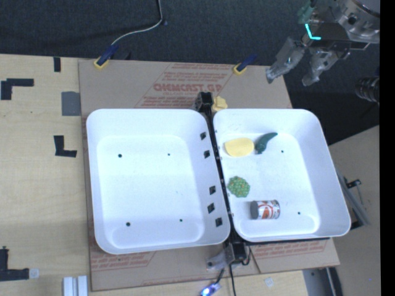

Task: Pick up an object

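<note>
The right bin [311, 165] holds four small things: a yellow lump [238, 147], a dark teal curved piece [265, 141], a green knobbly ball [239, 186] and a small red-and-white can [265, 209] lying on its side. My gripper [295, 68] hangs high above the bench, beyond the right bin's far edge, well away from all of them. Its two fingers stand apart, open, with nothing between them.
The left bin [148, 177] sits beside the right one, joined along a black hinge strip [213, 165]. Both rest on a brown cardboard sheet [179, 88] held by yellow and blue clamps. A white cable [148, 23] runs across the dark backdrop.
</note>
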Controlling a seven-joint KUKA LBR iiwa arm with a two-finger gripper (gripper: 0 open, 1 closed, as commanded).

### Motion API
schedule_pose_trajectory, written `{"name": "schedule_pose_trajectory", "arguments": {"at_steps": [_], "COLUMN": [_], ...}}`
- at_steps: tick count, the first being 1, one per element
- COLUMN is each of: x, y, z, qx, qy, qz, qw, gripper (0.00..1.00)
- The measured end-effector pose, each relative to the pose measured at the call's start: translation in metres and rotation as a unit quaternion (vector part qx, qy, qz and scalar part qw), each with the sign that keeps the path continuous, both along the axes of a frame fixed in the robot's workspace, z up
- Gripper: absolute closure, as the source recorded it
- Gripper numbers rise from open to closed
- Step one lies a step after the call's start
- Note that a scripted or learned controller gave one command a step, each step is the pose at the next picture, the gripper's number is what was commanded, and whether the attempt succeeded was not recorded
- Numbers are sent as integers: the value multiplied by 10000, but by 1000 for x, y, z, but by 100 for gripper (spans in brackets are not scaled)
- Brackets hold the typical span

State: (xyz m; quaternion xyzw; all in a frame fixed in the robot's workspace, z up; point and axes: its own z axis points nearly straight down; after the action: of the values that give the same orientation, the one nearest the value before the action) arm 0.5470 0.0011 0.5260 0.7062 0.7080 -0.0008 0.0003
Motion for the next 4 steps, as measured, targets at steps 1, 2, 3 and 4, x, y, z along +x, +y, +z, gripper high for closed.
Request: {"name": "schedule_pose_trajectory", "arguments": {"at_steps": [1, 2, 3, 4], "x": [0, 0, -23, -20], "y": [1, 1, 30, 29], "z": [10, 10, -132, -114], "qx": [-4, -3, 3, 6], "qy": [-3, 1, 88, 8], "qz": [8, 7, -1, 3], "qw": [10000, 10000, 10000, 10000], "gripper": [100, 0, 0, 100]}}
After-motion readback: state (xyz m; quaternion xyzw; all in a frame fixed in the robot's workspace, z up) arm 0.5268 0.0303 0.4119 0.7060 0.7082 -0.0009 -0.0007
